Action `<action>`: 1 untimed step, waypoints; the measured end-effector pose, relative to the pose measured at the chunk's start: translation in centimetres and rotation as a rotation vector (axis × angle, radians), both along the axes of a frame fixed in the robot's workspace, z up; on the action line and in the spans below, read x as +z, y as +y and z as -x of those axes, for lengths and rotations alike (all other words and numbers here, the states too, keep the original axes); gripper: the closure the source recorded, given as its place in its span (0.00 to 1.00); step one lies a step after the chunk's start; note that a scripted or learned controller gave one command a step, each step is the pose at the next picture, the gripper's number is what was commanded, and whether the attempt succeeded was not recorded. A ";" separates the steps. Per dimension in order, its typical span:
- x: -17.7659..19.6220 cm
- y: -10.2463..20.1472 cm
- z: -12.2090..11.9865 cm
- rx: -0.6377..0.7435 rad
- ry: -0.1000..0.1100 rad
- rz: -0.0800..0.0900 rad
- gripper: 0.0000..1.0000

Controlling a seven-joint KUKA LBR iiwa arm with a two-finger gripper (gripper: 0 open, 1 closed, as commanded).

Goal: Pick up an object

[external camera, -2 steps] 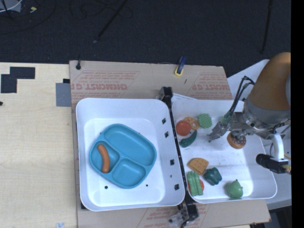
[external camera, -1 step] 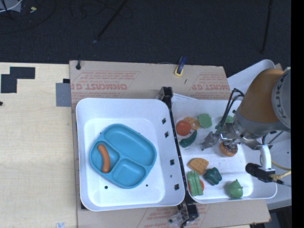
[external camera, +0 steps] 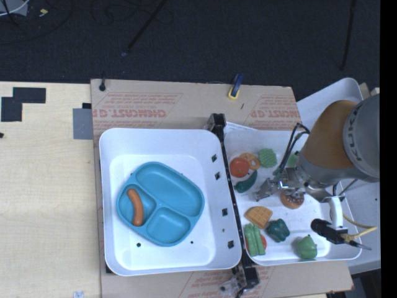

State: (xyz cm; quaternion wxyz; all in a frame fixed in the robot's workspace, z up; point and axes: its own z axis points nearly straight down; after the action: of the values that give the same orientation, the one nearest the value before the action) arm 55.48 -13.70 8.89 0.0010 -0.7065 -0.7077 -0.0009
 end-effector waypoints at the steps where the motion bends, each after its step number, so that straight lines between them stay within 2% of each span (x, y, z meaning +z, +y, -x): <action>1: 1.4 -0.6 -0.2 -0.007 -0.011 0.012 1.00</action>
State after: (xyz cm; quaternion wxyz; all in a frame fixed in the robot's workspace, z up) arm 55.64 -14.29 10.27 -0.0070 -0.7089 -0.7053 -0.0006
